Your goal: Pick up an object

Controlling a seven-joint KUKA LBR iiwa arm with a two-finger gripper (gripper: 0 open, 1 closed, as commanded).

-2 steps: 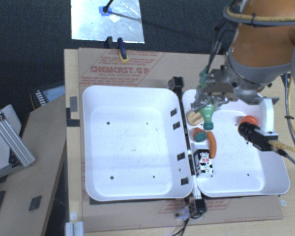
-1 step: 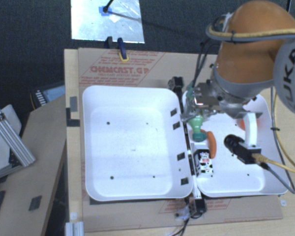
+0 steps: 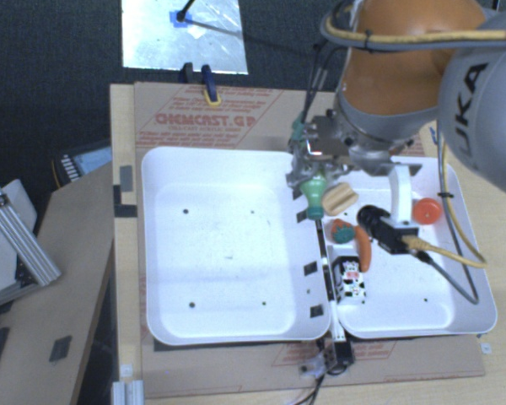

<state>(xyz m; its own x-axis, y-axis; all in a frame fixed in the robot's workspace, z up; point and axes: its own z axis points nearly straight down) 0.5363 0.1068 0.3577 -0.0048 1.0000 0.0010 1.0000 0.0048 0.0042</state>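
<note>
My gripper (image 3: 309, 175) hangs over the far left corner of the right bin (image 3: 438, 315), close to the divider between the bins. Right under it sits a green and pale object (image 3: 314, 197), touching or nearly touching the gripper's tip. A tan bread-like piece (image 3: 340, 198) lies just to its right. Below these are a teal object (image 3: 343, 233) and an orange sausage-shaped piece (image 3: 364, 251). A black-and-white patterned item (image 3: 349, 282) rests near the bin's front left. An orange ball (image 3: 427, 212) lies toward the right wall, partly behind the robot's bracket.
The left bin (image 3: 219, 251) stands beside the right one, with a narrow ridge between them. A cardboard sheet (image 3: 207, 116) lies under both bins. The big arm body (image 3: 413, 49) overhangs the far part of the right bin.
</note>
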